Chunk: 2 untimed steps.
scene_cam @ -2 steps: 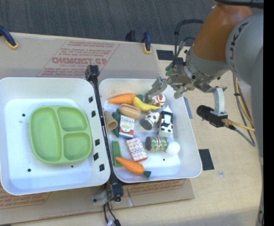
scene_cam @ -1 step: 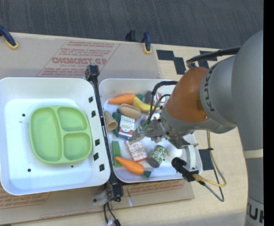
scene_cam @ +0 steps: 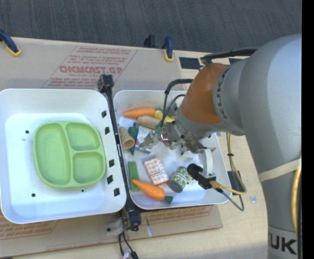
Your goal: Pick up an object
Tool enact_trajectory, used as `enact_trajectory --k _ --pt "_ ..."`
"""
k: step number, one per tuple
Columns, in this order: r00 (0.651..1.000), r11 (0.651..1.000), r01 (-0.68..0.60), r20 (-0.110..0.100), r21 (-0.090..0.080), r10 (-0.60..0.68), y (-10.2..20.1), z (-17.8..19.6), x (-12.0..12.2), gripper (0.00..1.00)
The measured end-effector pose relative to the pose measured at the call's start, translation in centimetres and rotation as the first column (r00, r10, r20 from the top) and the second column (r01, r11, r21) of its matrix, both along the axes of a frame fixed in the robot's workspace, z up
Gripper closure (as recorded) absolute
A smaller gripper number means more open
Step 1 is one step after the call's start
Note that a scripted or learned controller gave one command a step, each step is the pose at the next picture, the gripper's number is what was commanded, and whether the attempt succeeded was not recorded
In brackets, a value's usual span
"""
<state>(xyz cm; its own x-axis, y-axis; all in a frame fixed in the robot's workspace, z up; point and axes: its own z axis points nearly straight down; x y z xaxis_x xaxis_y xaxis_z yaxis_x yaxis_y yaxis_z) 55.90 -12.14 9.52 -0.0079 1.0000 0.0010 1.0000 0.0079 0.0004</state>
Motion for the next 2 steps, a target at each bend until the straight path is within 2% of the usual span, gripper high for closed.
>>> enact_trajectory --k 1,2 --pt "1.000 1.000 0.004 -0.002 0.000 -0.004 -9.0 -0.3 -8.2 0.00" --pt "1.000 1.000 -0.003 0.000 -0.003 0.003 -9.1 0.8 -8.1 1.00"
